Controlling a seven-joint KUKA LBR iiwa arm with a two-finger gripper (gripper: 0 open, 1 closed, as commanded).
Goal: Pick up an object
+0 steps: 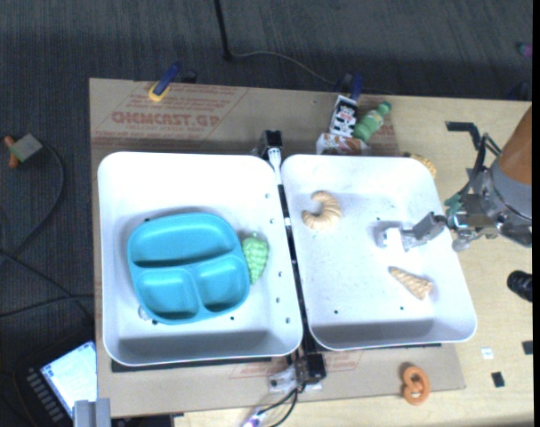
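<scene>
- Croissant (323, 211) sat in the right bin (447, 327), toward that bin's 10 o'clock corner, lying flat and curled, its arc opening downward in the camera view.
- An ice-cream cone (412, 282), the other loose object in that bin, lay toward 4 o'clock from the bin's middle, its long axis running from 10 o'clock to 4 o'clock, pointed end at the upper left.
- The gripper (396, 236) hung over the right bin on the 3 o'clock side, reaching in from the right edge; whether its fingers were open or closed could not be told, and nothing was seen held in it.
- From the gripper the cone lay close by at about 5 o'clock, apart from it; the croissant lay farther off at about 10 o'clock.
- By my judgement the cone was the nearer target, and a grasp would need the fingers set across its long axis, closing along the 1-to-7 o'clock line.
- The left bin (118, 176) held a blue divided plate (189, 267) with a green toy (255, 256) touching its 3 o'clock edge; both were well apart from the gripper.
- A pretzel (415, 383) lay on the counter (207, 118) outside the bins at 6 o'clock.
</scene>
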